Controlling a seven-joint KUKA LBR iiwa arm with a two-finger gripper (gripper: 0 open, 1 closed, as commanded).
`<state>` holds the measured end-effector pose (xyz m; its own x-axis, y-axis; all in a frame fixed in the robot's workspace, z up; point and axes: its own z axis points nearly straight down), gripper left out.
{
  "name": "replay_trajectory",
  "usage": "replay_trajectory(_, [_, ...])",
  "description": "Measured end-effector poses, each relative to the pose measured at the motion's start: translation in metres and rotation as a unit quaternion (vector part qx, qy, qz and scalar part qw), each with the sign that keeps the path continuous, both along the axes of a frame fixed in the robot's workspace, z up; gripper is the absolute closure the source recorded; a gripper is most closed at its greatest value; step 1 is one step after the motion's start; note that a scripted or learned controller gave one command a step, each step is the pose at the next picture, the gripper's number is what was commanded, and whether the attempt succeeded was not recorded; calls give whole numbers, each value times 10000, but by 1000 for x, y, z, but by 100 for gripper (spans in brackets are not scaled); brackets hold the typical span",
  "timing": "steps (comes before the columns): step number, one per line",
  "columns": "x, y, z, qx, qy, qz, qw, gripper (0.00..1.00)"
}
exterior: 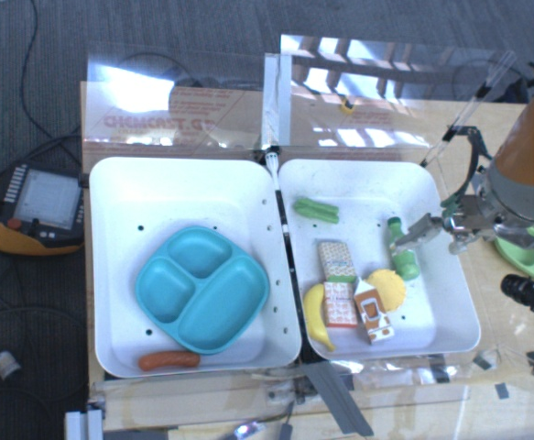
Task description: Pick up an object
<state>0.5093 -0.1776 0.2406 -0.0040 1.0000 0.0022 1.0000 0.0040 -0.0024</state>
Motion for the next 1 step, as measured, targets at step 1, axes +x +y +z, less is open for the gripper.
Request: replay_trajectory(1, [21,5,-141,-20,-1,-362,9993,0])
